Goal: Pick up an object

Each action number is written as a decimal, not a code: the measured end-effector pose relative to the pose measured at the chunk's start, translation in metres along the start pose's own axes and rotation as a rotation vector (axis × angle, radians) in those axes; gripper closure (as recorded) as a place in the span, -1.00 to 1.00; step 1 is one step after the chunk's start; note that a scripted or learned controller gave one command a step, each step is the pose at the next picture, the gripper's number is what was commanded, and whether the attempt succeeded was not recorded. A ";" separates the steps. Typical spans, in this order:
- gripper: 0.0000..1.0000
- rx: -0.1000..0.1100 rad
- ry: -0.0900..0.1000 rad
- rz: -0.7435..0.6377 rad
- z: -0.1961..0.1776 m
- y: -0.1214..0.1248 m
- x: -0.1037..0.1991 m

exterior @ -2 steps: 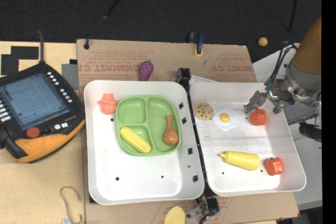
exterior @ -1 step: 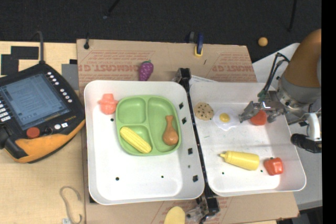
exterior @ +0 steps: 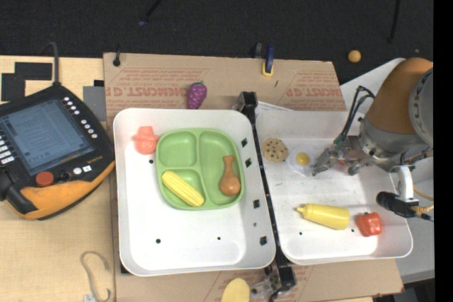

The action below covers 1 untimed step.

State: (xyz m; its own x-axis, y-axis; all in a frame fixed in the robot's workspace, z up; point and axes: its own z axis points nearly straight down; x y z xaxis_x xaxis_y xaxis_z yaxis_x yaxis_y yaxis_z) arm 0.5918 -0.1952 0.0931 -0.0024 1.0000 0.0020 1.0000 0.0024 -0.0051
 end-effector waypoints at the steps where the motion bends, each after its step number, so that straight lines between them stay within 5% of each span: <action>1: 1.00 -0.003 0.000 0.002 -0.013 0.001 -0.001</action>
